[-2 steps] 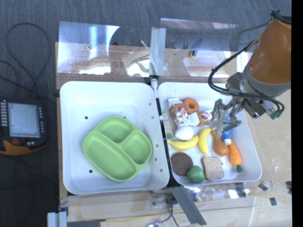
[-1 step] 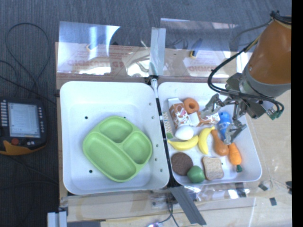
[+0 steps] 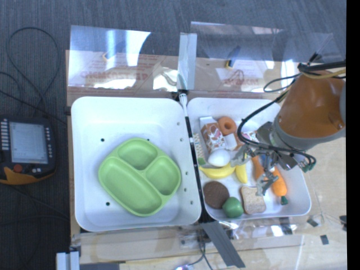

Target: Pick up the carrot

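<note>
Inside the left bin point(image 3: 84, 151) a green divided plate point(image 3: 139, 176) is seen. Toy foods fill the right bin point(image 3: 301, 204); the orange carrot point(image 3: 279, 185) lies beneath the gripper point(image 3: 269, 170), whose finger state cannot be told.

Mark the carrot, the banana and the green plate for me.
carrot point(image 3: 279, 185), camera view, orange body.
banana point(image 3: 218, 172), camera view, middle of the curve.
green plate point(image 3: 112, 180), camera view, left rim.

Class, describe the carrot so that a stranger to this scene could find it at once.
Start at the right-hand white bin, the one crowded with food. Go to its right side, just below the gripper of the grey and orange arm. The carrot is the long orange piece with a green end, right of the slice of bread.
</note>
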Action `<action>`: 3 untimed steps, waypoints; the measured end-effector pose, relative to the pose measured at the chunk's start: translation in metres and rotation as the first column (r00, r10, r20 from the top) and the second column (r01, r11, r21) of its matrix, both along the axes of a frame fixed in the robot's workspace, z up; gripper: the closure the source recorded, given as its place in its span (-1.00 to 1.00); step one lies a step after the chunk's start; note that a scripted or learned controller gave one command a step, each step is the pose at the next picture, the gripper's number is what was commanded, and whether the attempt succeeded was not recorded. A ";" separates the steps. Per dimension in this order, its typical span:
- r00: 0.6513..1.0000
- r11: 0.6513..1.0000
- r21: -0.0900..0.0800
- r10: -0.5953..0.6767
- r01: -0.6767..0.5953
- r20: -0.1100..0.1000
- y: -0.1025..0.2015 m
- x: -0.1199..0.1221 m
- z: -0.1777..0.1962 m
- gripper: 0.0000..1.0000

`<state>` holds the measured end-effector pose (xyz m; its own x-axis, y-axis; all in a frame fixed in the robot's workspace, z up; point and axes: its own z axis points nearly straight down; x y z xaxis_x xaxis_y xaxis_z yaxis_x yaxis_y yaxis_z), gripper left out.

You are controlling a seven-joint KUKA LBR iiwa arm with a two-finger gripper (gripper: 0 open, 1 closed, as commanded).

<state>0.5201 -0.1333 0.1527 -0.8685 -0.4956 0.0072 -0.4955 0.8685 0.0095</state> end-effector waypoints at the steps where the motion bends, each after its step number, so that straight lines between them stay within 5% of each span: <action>1: 0.996 0.996 -0.005 0.085 -0.085 0.017 -0.059 -0.014 -0.060 -1.00; 2: 0.996 0.996 -0.006 0.086 -0.086 0.023 -0.057 -0.012 -0.049 1.00; 3: 0.931 0.931 -0.006 0.364 -0.364 0.019 0.009 0.004 0.067 1.00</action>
<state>0.5245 -0.1239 0.2200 -0.6282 -0.7781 -0.0061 -0.7780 0.6282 -0.0046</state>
